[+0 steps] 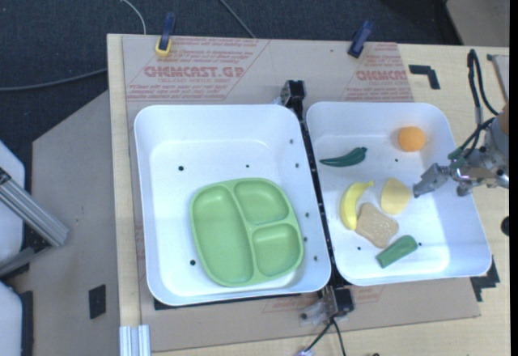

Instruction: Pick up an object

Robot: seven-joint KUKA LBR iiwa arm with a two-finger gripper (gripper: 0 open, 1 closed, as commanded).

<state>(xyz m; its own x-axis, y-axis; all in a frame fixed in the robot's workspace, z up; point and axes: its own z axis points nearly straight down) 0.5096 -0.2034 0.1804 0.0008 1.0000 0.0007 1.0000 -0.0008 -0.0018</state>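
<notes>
Here the gripper [429, 180] reaches in over the right bin [461, 261] from its right edge, low and slanted; whether it is apart or together I cannot tell, and nothing shows clamped in it. Its tip lies just beside a pale yellow wedge [395, 197], which is rounded and smooth. Touching the wedge on the left is a curved yellow banana [352, 202], and below both lies a tan, speckled biscuit [376, 226]. Near the biscuit's lower right rests a short green block [396, 252], tilted. Above the banana lies a dark green pepper [345, 157], and an orange ball [411, 138] sits near the top right corner. The left bin [162, 144] holds a light green tray [247, 230] with three compartments.
</notes>
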